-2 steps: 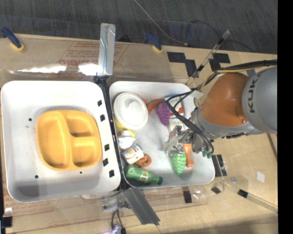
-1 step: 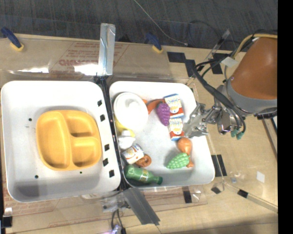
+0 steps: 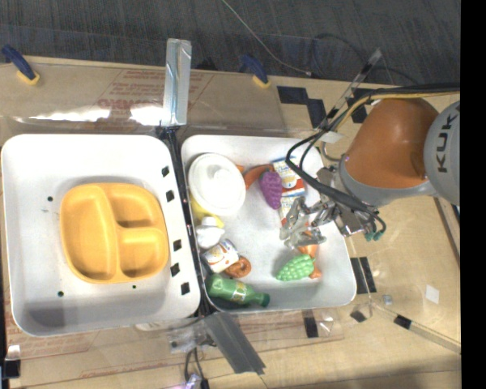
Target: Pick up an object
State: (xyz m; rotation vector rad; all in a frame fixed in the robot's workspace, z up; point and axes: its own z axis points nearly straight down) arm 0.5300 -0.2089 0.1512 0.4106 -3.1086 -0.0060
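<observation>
Gripper (image 3: 298,227) position in the camera view: lowered inside the right bin (image 3: 340,286), toward its right side, with the grey arm (image 3: 389,156) and its orange band entering from the right. Finger state cannot be determined, since the metal tip merges with the clutter beneath it; no object is visibly clamped. Right bin contents: a white round lidded container (image 3: 217,180) at the far left; a purple grape-like toy (image 3: 270,188) just right of it, beside a small printed carton (image 3: 289,178); a green knobbly toy (image 3: 296,267) directly near of the gripper tip, close to it, with an orange piece (image 3: 316,252) at its right; a green bottle (image 3: 237,292) lying on its side along the near wall; a small white and orange figure (image 3: 223,257) just far of the bottle, with a yellow item (image 3: 206,214) between it and the white container. Left bin (image 3: 32,306) contents: one yellow divided tray (image 3: 113,232), resting flat near the centre. Black cables (image 3: 308,148) loop from the arm over the far right corner of the right bin.
</observation>
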